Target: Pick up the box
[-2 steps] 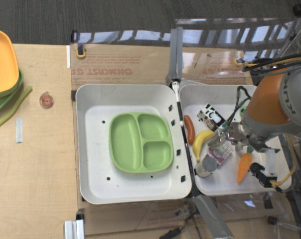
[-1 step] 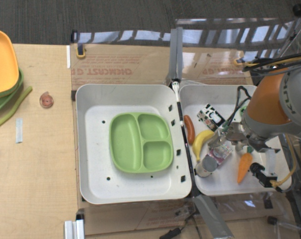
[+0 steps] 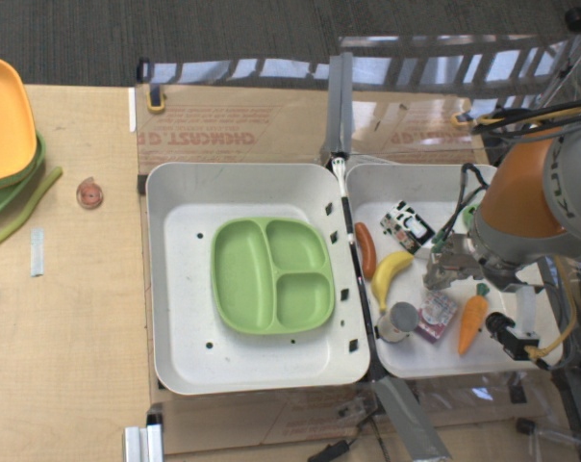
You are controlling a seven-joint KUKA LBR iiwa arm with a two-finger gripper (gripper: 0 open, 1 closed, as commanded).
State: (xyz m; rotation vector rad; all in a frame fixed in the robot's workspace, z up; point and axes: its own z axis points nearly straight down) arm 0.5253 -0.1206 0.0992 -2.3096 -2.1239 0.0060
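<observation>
A small black and white box (image 3: 407,224) lies in the right bin (image 3: 417,183), near its back left. A pink and white carton (image 3: 435,316) lies toward the front of the same bin. My gripper (image 3: 442,271) hangs low in the right bin, between the two, just above the pink carton and to the right of the banana (image 3: 391,270). The grey arm with its orange band (image 3: 521,195) reaches in from the right and covers part of the bin's floor.
Also in the right bin are a red sausage (image 3: 366,249), a grey can (image 3: 400,320) and a carrot (image 3: 470,322). The left bin (image 3: 175,258) holds a green divided plate (image 3: 272,275). An orange plate (image 3: 4,123) lies far left on the bench.
</observation>
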